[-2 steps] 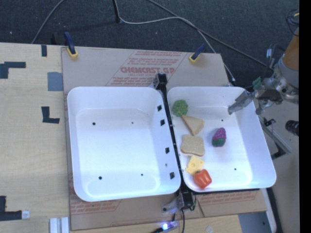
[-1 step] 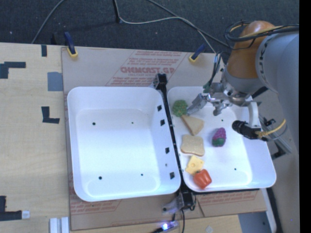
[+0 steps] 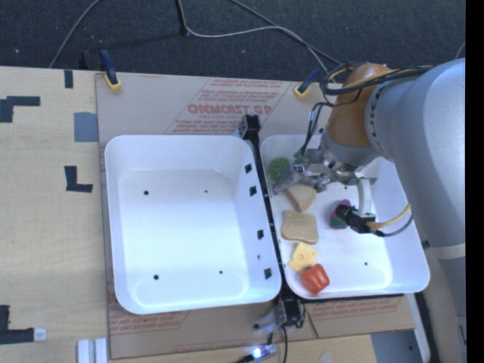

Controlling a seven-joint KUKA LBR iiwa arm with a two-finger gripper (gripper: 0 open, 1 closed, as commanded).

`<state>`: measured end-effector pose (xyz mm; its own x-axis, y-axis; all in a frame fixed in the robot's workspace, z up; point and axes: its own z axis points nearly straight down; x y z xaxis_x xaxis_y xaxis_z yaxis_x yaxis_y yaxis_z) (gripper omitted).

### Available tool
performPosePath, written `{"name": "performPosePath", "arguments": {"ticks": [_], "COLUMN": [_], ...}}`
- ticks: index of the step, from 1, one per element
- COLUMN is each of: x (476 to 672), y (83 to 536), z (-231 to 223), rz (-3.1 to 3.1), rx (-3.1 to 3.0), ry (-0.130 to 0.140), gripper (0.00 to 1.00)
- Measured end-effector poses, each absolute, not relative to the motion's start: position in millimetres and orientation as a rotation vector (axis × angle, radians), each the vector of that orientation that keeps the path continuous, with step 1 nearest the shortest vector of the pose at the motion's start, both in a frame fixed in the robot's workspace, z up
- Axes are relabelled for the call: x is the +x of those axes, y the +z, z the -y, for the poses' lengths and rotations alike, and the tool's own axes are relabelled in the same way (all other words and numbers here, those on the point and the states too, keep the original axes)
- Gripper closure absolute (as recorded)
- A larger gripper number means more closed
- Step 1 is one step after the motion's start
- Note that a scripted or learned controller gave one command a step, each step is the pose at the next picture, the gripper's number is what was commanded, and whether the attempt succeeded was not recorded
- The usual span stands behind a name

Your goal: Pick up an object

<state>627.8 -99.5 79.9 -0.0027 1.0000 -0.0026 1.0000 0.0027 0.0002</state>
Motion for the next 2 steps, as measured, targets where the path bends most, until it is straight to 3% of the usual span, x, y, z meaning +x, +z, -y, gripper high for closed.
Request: {"name": "performPosePath", "arguments": {"ticks": [1, 2], "x": [595.1, 595.4], "y": [86.2, 95.2], "z": [96.1, 96.5], "rz": [-2.219, -2.220], "rx": [2.219, 2.219], "ry": [0.001, -0.002], "gripper": [0.00, 1.00]}}
